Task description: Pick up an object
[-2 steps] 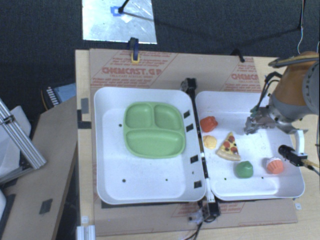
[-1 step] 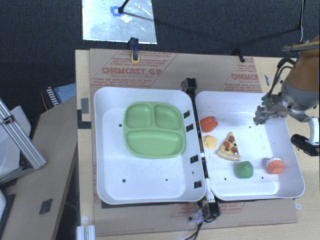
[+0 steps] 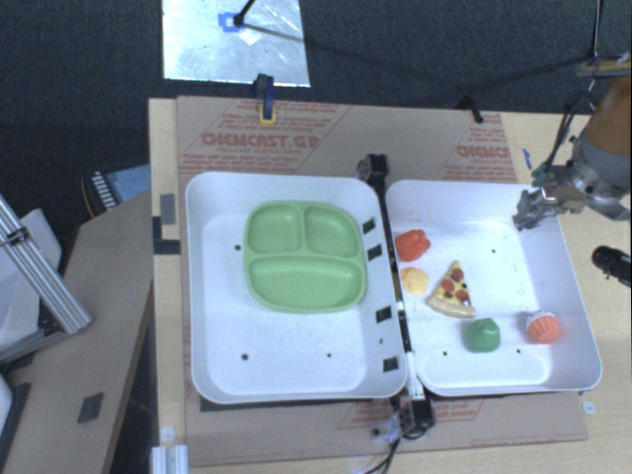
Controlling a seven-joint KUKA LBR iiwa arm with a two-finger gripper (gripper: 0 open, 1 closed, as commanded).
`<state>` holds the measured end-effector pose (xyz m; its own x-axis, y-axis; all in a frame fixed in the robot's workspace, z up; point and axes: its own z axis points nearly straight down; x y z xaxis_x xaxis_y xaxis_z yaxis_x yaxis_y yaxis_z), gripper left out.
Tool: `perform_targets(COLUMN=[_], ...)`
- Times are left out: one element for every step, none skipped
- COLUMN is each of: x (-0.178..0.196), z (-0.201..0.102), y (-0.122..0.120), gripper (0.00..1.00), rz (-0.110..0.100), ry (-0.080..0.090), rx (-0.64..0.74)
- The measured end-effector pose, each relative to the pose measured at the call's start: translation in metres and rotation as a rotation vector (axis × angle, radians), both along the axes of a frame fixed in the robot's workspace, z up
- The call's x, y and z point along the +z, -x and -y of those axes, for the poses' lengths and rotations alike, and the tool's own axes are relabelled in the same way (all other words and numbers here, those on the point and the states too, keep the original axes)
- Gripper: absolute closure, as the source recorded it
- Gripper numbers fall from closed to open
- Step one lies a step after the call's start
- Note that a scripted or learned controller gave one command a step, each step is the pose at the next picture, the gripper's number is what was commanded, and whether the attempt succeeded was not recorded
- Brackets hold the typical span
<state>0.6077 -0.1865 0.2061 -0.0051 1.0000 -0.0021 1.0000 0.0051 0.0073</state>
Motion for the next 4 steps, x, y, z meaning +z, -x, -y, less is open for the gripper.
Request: perform_targets(x=[0.022, 0.029, 0.019, 0.009], z=[0.000, -0.056, -0.114, -0.170], y=[-0.001, -0.001, -0.005, -0.008], gripper=[1.00, 1.00, 1.00, 1.00], rz=[-0.003, -0.004, -0.006, -0.006], ry=[-0.001, -0.004, -0.004, -0.005], rx=[0.000, 0.005, 0.005, 0.005])
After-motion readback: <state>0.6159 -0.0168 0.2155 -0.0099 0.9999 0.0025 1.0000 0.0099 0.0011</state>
